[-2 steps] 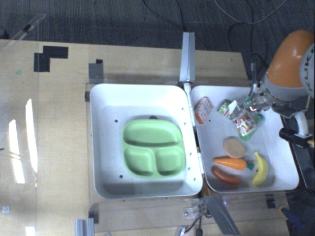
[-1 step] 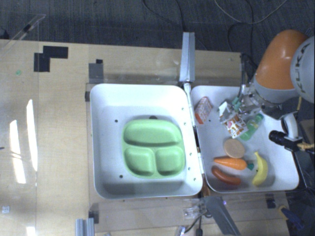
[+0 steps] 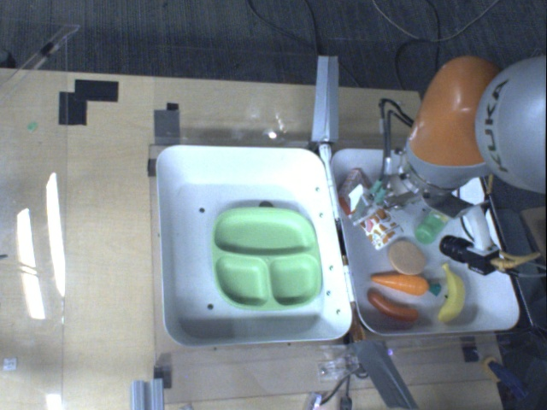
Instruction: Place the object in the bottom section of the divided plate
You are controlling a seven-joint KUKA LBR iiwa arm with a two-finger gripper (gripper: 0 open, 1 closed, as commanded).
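The green divided plate (image 3: pixel 266 256) sits in the left bin (image 3: pixel 175 229). At 3 o'clock from it, the right bin (image 3: pixel 504 314) holds a carrot (image 3: pixel 400 284), a sausage (image 3: pixel 393 307) and a banana (image 3: pixel 452 293). The gripper (image 3: pixel 389 193) hangs over that bin's 11 o'clock corner; I cannot tell its grip.

Left bin (image 3: pixel 175 229) holds the plate (image 3: pixel 267 257); right bin (image 3: pixel 504 310) holds carrot (image 3: pixel 400 284), sausage (image 3: pixel 393 307) and banana (image 3: pixel 452 293) along its near edge.

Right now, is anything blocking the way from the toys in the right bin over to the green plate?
Only the bin walls between the two bins; the green plate lies open in the left bin.
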